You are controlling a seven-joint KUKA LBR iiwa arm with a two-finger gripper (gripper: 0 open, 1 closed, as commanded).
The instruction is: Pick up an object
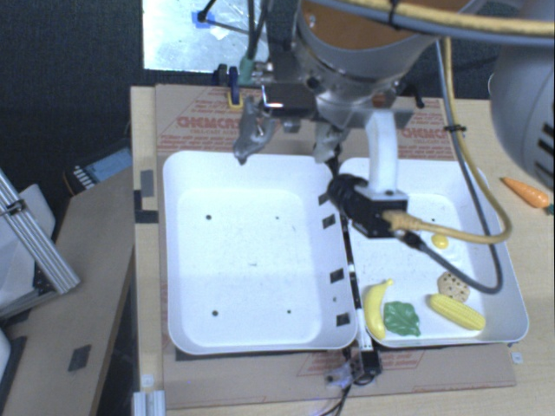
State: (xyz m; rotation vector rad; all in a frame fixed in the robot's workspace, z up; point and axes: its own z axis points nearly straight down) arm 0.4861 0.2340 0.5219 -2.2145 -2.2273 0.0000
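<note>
My gripper [285,143] hangs over the back rim of the left bin [176,258], its two fingers spread wide and open with nothing between them. The loose objects lie in the right bin [510,295], near its front. A yellow banana [376,307] rests by the divider, touching a green leafy piece [402,318]. To their right are a yellow corn cob [457,311] and a speckled tan cookie [453,286]. A small yellow and white piece [440,242] sits further back. The gripper is well behind and to the left of all of these.
A black box [371,206] with a yellow cable [451,233] hangs from the wrist over the right bin's back left. An orange carrot [526,191] lies on the bench outside the right bin. Metal rails [35,241] stand at the left.
</note>
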